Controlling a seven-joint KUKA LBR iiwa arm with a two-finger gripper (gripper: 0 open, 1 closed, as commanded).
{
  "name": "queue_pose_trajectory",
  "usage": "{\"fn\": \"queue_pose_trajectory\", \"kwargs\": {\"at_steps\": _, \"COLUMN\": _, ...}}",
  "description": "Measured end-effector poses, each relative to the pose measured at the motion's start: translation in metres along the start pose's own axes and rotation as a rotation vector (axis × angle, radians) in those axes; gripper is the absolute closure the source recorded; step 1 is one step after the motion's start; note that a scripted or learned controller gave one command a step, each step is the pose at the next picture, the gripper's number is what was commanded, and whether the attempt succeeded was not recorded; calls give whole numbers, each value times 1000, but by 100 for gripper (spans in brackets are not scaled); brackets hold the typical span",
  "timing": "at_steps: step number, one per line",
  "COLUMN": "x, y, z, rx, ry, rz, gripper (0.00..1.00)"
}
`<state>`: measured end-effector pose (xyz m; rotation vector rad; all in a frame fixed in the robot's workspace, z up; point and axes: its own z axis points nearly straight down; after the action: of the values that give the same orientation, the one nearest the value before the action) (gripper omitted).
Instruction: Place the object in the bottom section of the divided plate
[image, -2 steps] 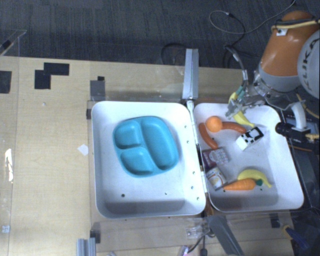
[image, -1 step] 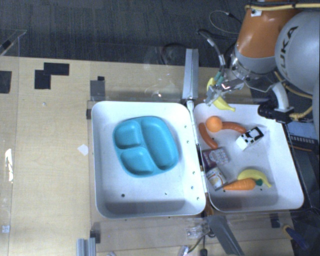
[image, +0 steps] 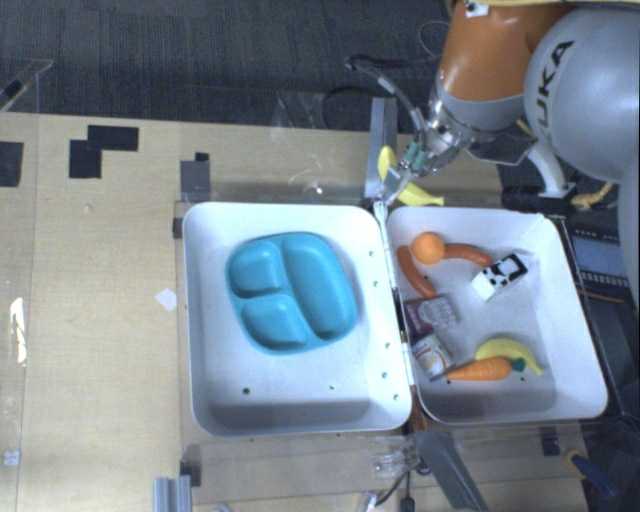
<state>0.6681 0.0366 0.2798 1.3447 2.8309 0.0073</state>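
Centrally, a blue divided plate (image: 290, 290) is set in the left white bin (image: 200, 400), its single large section turned right and its two smaller sections turned left. Right of the plate, the second white bin (image: 570, 300) is butted against the first. Within it, right of the plate, an orange ball (image: 428, 247), two reddish sausage shapes (image: 415, 272), a white block with black marks (image: 498, 276) and some small dark packets (image: 432, 318) are seen. Lower and right of the plate, a carrot (image: 480, 371) is laid beside a yellow banana (image: 505, 350).

Above and right of the plate, over the far rim where the bins meet, the gripper (image: 413, 165) is hung from the grey and orange arm (image: 500, 45). A yellow object (image: 418, 197) is seen just beneath it, well apart from the plate. Whether the claw is open, closed or clamped on that object cannot be told.

Both bins are borne by a pale wooden bench (image: 90, 300). Black angular marks (image: 100, 148) are seen on it, up and left of the plate. Beyond the bench, dark carpet (image: 200, 50) is seen
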Motion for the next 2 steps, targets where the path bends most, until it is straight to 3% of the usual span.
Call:
{"fn": "queue_pose_trajectory", "kwargs": {"at_steps": 1, "x": 119, "y": 6, "z": 24, "rx": 2, "ry": 3, "rz": -4, "gripper": 100}}
{"fn": "queue_pose_trajectory", "kwargs": {"at_steps": 2, "x": 118, "y": 6, "z": 24, "rx": 2, "ry": 3, "rz": -3, "gripper": 0}}
